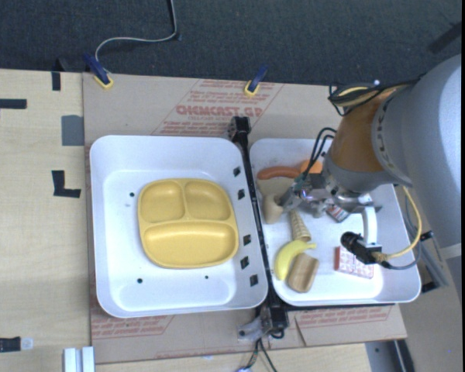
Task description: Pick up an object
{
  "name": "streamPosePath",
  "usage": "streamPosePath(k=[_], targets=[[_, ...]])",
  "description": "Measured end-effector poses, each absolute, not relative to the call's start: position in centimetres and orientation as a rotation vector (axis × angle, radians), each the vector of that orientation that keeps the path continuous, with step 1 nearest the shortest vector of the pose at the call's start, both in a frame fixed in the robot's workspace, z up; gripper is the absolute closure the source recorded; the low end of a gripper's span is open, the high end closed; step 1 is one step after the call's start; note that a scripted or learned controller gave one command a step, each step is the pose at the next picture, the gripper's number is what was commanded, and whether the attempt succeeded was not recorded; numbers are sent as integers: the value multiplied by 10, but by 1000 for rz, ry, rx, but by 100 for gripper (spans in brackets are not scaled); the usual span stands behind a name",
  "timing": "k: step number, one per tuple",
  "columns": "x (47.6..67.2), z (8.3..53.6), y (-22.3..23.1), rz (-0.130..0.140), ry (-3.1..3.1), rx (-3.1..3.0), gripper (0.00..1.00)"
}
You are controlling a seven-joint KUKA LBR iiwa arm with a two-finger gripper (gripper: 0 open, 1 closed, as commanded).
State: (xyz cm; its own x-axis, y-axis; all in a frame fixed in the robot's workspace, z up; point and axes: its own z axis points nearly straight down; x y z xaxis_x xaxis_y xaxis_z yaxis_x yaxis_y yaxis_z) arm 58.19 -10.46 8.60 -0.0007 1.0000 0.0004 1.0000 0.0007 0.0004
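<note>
- The arm (407, 138) comes in from the right edge of the frame, its orange band above the right bin (395, 285).
- The gripper (306, 196) is low over the upper left part of the right bin, just right of the divider between the bins.
- Whether its fingers are spread or pressed together cannot be told; they are small and blurred against the clutter, and nothing can be seen between them.
- Just below the gripper lies a tan cone (298, 225), pointing down and right.
- Lower, in the bin's lower left part, a banana (288, 257) lies touching a brown block (302, 273).
- An orange piece (283, 172) lies in the bin's upper left corner, just above the gripper.
- A red-and-white card (353, 264) lies in the lower right part of the bin, beside a black part of the wrist.
- The left bin (112, 285), in the middle of the frame, holds a yellow tray (187, 222) with three sections, lying flat near its centre.
- Both bins sit on cardboard (163, 107) held by two yellow clamps at its upper edge.
</note>
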Motion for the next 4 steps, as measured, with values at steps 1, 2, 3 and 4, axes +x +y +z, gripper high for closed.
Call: streamPosePath(k=[1,2,3,4], targets=[[575,87,-97,3,2213,2215,0],[557,87,-98,4,2217,2215,0],[575,86,-99,-2,2218,2221,0],[567,87,-96,2,2212,2216,0]])
